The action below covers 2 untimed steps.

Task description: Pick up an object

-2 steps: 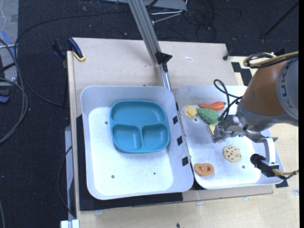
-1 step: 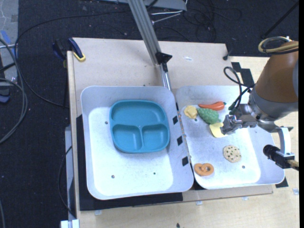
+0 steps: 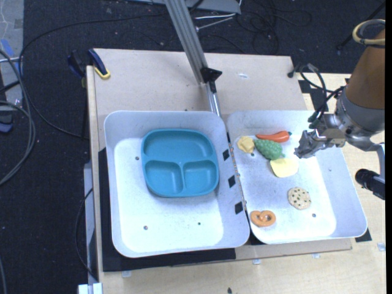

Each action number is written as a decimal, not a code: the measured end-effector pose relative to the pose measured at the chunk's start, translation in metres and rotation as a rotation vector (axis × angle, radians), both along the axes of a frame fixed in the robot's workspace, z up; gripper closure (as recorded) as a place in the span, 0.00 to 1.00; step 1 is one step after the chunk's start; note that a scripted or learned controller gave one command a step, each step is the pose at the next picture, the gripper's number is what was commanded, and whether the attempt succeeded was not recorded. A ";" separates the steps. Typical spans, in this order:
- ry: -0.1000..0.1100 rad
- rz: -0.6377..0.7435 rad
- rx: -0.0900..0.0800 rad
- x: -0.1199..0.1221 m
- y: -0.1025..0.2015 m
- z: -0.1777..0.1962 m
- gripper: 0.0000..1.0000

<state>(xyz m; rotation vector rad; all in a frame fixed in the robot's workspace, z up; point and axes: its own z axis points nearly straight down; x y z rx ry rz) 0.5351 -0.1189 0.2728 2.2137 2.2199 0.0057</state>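
Nearest the lens, an orange pretzel-shaped toy (image 3: pixel 263 218) lies in the right white bin (image 3: pixel 343 222), just left of a speckled tan cookie (image 3: pixel 299 198). Beyond the cookie sit a pale yellow wedge (image 3: pixel 285 167), green bumpy vegetable (image 3: pixel 268 148) and orange carrot (image 3: pixel 273 136). Right of the wedge hovers the gripper (image 3: pixel 304 149), empty; its opening cannot be judged. Further left, a blue divided plastic tray (image 3: pixel 180 163) occupies the left bin (image 3: pixel 125 225).

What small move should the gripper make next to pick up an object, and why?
Probably a short move down and slightly toward the left bin, onto the pale yellow piece. The gripper hangs just beside it at the upper right in the camera view, in the right bin, with nothing seen held. The cookie and pretzel lie farther off.
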 end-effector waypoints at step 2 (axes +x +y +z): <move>0.009 0.004 0.003 -0.021 0.105 -0.017 1.00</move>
